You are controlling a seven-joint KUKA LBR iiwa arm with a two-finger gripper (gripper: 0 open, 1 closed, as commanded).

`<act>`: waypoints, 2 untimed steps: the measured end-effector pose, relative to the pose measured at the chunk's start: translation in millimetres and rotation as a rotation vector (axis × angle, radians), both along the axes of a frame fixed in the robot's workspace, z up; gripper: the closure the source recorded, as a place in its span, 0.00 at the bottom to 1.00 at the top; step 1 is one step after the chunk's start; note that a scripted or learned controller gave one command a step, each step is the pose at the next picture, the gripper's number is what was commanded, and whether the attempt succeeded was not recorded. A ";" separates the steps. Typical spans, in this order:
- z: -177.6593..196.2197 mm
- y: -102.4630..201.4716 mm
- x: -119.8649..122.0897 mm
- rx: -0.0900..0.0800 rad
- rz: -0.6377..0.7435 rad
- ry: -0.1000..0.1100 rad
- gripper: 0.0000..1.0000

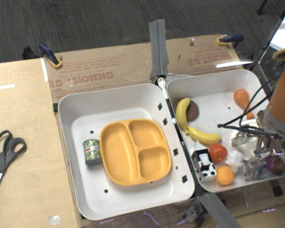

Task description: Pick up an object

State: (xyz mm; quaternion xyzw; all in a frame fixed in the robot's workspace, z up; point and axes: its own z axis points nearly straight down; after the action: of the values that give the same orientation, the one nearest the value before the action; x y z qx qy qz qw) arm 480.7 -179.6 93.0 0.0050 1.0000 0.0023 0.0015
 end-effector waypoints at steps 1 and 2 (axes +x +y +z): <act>0.8 74.6 1.2 -0.003 -0.364 -0.006 0.00; 1.8 23.5 1.6 -0.004 -0.402 -0.009 0.00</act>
State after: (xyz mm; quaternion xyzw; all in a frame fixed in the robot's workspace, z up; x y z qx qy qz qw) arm 482.4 -156.1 94.8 0.2046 0.9788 -0.0001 0.0064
